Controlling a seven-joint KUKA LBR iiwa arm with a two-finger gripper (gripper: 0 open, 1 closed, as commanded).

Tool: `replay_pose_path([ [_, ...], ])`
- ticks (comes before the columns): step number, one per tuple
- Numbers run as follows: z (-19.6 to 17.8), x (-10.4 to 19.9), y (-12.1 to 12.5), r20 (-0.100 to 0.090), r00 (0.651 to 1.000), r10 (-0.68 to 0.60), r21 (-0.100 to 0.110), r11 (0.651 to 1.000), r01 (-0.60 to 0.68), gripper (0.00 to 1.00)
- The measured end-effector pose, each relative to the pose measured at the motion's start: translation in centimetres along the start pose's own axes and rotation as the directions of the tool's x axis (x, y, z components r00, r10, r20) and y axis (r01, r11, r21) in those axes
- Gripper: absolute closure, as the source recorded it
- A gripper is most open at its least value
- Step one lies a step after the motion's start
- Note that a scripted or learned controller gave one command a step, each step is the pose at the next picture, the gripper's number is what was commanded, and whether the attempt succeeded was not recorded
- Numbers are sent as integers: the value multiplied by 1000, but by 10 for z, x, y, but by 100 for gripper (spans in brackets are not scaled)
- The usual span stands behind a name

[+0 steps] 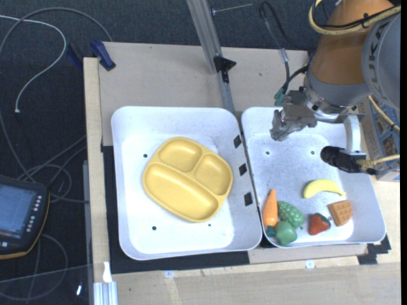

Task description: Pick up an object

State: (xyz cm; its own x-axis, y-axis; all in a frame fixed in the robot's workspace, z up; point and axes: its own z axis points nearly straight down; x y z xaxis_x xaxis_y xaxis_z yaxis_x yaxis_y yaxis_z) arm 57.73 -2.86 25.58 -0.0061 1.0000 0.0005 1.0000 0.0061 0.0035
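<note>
White plastic lies bare beneath my gripper (280,131), which hangs over the far end of the right bin (289,164), carrying nothing; how far apart my fingers stand I cannot tell. I judge this the approach step, with no object chosen yet. Toys crowd the near edge: carrot (271,207), green grapes (289,213), banana (322,187), strawberry (318,223), waffle (340,212). Banana has the most open room around it; the carrot sits close to the wall beside the left bin (127,170).

arm (356,43) cropped right, gripper (280,132) fingers unclear
</note>
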Motion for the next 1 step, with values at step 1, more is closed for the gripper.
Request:
replay_pose_path([
  [1,9,48,5,-1,1000,0,5,1000,0,100],
])
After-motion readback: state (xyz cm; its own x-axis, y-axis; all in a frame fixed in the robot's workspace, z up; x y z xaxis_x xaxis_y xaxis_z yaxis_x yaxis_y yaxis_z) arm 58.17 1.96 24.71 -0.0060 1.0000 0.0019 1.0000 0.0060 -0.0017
